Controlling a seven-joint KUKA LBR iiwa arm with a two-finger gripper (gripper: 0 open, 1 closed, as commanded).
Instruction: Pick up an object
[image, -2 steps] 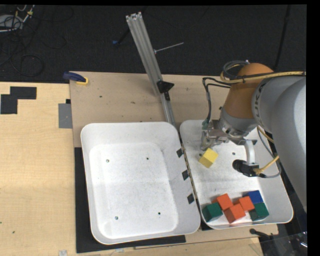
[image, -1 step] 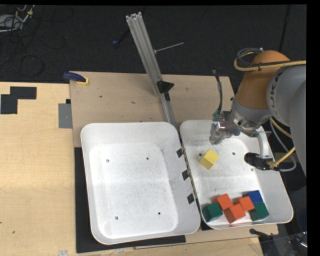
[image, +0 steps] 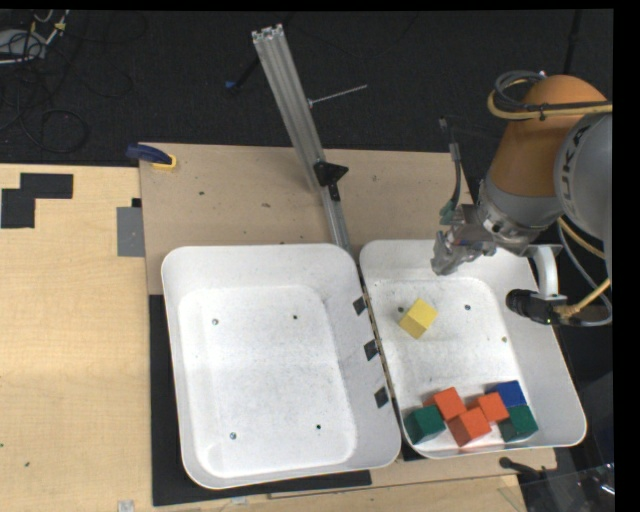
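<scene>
A yellow cube (image: 418, 318) lies alone near the middle of the right bin (image: 560, 372). At that bin's front edge several blocks huddle together: orange ones (image: 466, 412), two green ones (image: 426, 423) and a blue one (image: 511, 393). My gripper (image: 447, 259) hangs over the back of the right bin, above and slightly right of the yellow cube, apart from it. Nothing shows beneath its tip.
The left bin (image: 262, 360) sits beside the right one, joined by black clips (image: 369, 349). A slanted aluminium rail (image: 300, 125) rises behind the bins. A blue and yellow clamp (image: 152, 155) lies at the bench's back left.
</scene>
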